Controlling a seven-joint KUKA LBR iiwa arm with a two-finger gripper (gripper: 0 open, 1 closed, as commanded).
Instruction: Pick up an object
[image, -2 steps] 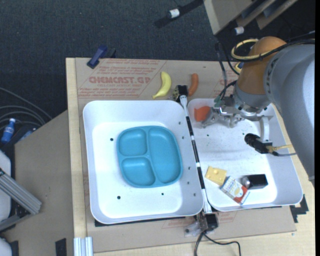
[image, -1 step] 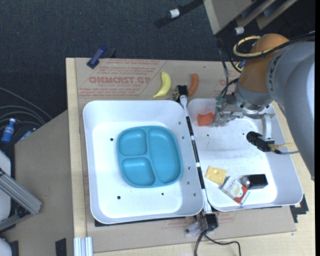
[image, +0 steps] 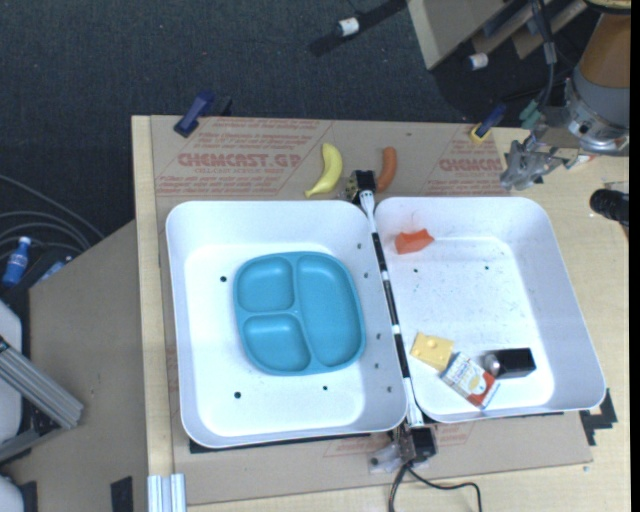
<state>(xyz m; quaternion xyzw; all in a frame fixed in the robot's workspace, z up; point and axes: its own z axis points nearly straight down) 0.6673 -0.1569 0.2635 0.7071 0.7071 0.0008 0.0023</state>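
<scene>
The arm comes in at the top right corner, and most of it is cut off by the frame edge; the hand (image: 527, 165) hangs above the bench (image: 250, 150) just beyond the far right corner of the right bin (image: 560, 260). It is small and dark against clutter, so whether it is open or closed cannot be told — nothing shows clearly between its tips.

In the right bin, an orange block (image: 412, 241) lies near the far left corner, well apart from the hand and to its left. Along the near edge sit three things close together: a yellow cheese wedge (image: 433, 349), a small printed packet (image: 466, 379) whose label is too small to read, and a black box (image: 510, 362) just beside the packet — all well apart from the hand, across the bin's whole depth.

The left bin (image: 190, 250) holds a blue divided plate (image: 298, 312) with three compartments, lying flat near the middle.

On the bench behind the bins lie a toy banana (image: 326, 170) and an orange-brown sausage-like piece (image: 386, 167), near each other. A blue clip (image: 192, 113) grips the bench's far left edge.
</scene>
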